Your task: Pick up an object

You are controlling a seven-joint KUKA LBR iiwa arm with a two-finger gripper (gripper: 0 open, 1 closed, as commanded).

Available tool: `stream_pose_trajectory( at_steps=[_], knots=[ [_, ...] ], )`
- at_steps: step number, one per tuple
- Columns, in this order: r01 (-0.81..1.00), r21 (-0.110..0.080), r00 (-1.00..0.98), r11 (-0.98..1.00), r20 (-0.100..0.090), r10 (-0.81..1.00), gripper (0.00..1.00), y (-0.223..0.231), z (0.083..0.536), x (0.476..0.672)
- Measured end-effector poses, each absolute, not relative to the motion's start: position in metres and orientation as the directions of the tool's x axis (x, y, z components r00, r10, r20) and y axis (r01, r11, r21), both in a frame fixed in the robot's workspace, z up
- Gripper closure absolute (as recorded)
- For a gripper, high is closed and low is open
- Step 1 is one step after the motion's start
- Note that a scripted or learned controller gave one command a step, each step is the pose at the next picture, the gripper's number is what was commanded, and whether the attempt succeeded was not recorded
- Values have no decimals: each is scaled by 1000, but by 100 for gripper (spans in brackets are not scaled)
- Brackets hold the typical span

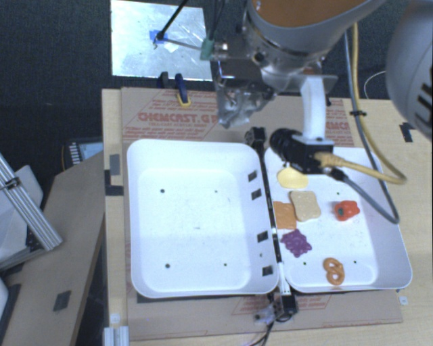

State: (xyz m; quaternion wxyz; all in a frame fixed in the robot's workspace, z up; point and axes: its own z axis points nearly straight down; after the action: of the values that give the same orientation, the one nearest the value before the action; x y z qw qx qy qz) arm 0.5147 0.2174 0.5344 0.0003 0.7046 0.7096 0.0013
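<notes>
Camera view has the gripper (237, 108) high above the bins' far edge, its state untellable, while the tomato (346, 210) sits apart in the right bin (379, 250), so I'd descend squarely on that rather than the clustered bread (305, 205)

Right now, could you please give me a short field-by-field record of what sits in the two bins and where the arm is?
left bin: white, shallow, no items seen inside
right bin: white, holds all the small items
items: yellow piece, tan bread slice, orange slice, purple grapes, red pepper, pretzel
arm: raised at the far side, above the bins' top edge
gripper: above the cardboard behind the bins, nothing seen in it
</notes>
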Motion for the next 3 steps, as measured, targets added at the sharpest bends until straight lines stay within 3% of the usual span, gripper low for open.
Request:
stream_pose_trajectory(
  at_steps=[1, 2, 3],
  knots=[
    [1000, 2, -5, 5, 1, 1000, 0, 216, 535, 514],
    [1000, 5, -10, 9, 3, 1000, 100, 216, 547, 514],
    [1000, 4, -11, 11, 2, 1000, 0, 216, 546, 514]
  ],
)
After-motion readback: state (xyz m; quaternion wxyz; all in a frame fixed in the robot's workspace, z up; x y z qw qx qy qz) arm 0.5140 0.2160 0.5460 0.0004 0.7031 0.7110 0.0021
